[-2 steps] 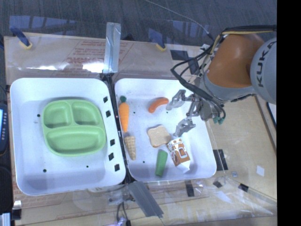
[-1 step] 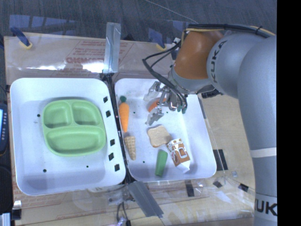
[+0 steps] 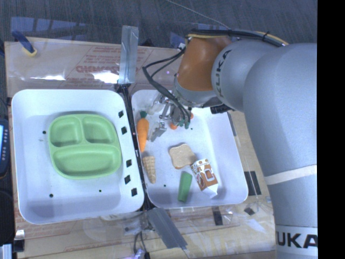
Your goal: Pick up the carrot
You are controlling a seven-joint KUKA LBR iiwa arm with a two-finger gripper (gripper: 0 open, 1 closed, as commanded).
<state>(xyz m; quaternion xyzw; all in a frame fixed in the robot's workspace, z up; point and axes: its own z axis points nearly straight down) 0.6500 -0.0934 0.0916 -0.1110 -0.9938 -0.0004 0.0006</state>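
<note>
The carrot (image 3: 142, 133) is orange with a green tip. It lies lengthwise along the left wall of the right bin (image 3: 229, 150). My gripper (image 3: 159, 120) hangs low over the upper part of that bin, just right of the carrot's top end. It looks open, with one metal finger (image 3: 156, 132) pointing down beside the carrot and nothing between the fingers. The carrot rests on the bin floor, apart from the gripper.
In the right bin lie a corn cob (image 3: 149, 168), a bread slice (image 3: 182, 155), a green vegetable (image 3: 185, 186) and a printed packet (image 3: 205, 175). A small red-orange piece (image 3: 173, 126) sits under the wrist. A green divided plate (image 3: 83, 144) is in the left bin (image 3: 27, 161).
</note>
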